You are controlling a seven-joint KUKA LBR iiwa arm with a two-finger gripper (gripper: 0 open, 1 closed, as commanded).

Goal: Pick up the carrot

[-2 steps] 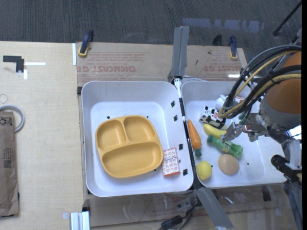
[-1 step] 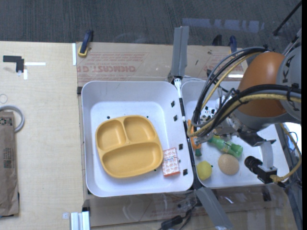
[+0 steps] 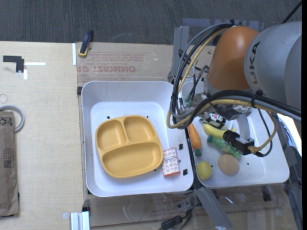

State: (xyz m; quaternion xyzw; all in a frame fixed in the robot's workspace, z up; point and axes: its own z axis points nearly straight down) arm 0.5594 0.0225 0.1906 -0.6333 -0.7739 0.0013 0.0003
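Lies in the right bin (image 3: 268,174) hard against its left wall, the carrot (image 3: 194,137): likely light, stiff, smooth and tapered, best pinched across its thicker middle; claw state impossible to tell.

yellow divided plate (image 3: 128,146), small box (image 3: 170,161), lemon (image 3: 204,170), banana (image 3: 214,130)

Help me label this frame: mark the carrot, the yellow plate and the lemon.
carrot (image 3: 194,137): camera view, middle of its orange body.
yellow plate (image 3: 128,158): camera view, floor of its large compartment.
lemon (image 3: 204,170): camera view, centre of its rind.
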